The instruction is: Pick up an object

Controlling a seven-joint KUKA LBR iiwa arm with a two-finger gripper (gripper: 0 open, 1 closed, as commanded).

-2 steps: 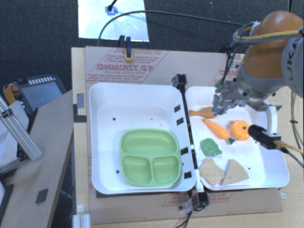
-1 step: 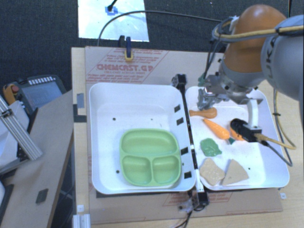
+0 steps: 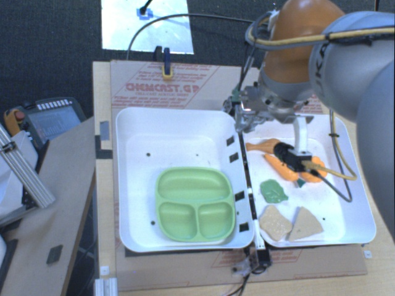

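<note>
Though the orange carrot-shaped toy (image 3: 279, 168) lies near the pincer (image 3: 245, 123), just below and right of it in the right bin (image 3: 347, 209), I cannot tell whether the pincer is released or clenched. Farther below sit a green lump (image 3: 273, 191) and two tan wedges (image 3: 276, 223); down-left, a green tray (image 3: 194, 202).

Bulky grey arm (image 3: 364, 60), glossy orange band (image 3: 302, 17) above the wrist, metal pincer (image 3: 245, 121)

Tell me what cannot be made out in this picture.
Camera view:
1. Green piece: too small to identify.
2. Right bin: far corner hidden behind the arm.
3. Gripper: too small and dark to tell whether it holds anything.
</note>
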